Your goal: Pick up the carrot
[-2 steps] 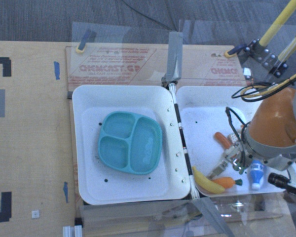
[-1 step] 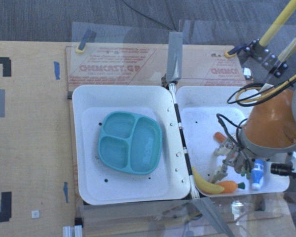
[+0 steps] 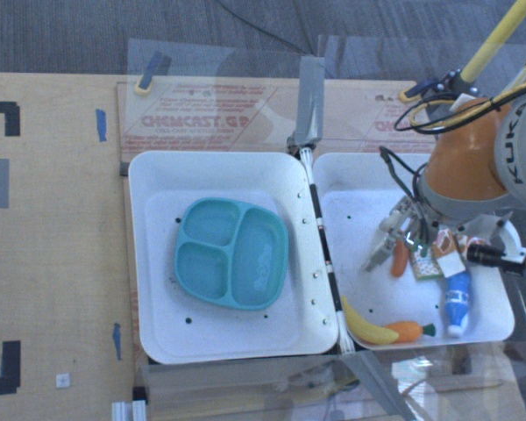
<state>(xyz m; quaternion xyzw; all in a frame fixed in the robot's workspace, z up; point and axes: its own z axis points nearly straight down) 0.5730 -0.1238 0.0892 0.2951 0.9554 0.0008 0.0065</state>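
Two shallow white bins sit side by side on the desk (image 3: 53,261), and the one arm (image 3: 473,160), grey with its orange band, reaches down into the right bin (image 3: 355,182). Its jaws (image 3: 387,254) hang low over that bin's floor with the two fingers spread apart; one grey finger (image 3: 377,257) slants out to the left, and just to the right of the jaws a small orange piece (image 3: 399,261) stands nearly upright, so close to the fingertips that I cannot tell whether it is touched or gripped. Below the jaws, against the bin's near wall, lies one carrot (image 3: 406,330), orange with a green tip, resting flat and well clear of the fingers. Touching its left end is one yellow banana (image 3: 361,324), curving up along the bin's left wall. To the right of the jaws I count one small flat packet (image 3: 425,266) and one tag-like card (image 3: 445,244), and below those one blue and white bottle (image 3: 457,303) lying on its side. Far to the left of the jaws, the left bin (image 3: 158,182) holds one teal plate (image 3: 232,254) divided into three compartments. Black cables (image 3: 403,178) loop from the arm down toward the wrist.
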